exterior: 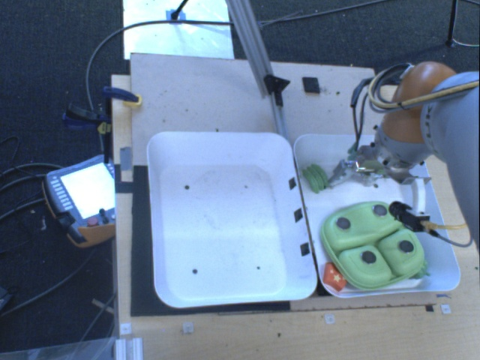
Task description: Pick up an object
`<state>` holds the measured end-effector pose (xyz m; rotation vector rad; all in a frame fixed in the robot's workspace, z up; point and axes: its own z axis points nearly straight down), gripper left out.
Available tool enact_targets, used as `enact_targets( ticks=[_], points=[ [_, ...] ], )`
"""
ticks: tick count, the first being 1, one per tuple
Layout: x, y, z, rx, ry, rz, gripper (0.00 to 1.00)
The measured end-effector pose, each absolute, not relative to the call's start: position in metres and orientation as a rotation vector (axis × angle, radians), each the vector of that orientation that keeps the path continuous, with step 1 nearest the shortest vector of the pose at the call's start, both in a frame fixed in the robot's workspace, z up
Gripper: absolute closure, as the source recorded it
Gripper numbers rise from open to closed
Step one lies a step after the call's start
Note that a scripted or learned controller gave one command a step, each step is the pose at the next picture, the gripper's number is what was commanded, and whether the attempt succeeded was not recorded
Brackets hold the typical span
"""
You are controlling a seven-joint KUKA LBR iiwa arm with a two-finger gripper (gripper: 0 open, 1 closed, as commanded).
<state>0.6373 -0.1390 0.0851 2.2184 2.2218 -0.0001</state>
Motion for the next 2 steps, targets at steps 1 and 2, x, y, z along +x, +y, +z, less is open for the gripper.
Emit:
enact_targets(
  ticks=[1, 2],
  points=[
    [0.639, -0.139, 0.098, 2.214, 2.218, 0.006, 1.00],
    [0.638, -0.142, 0.163, 2.216, 2.219, 0.006, 1.00]
  ],
)
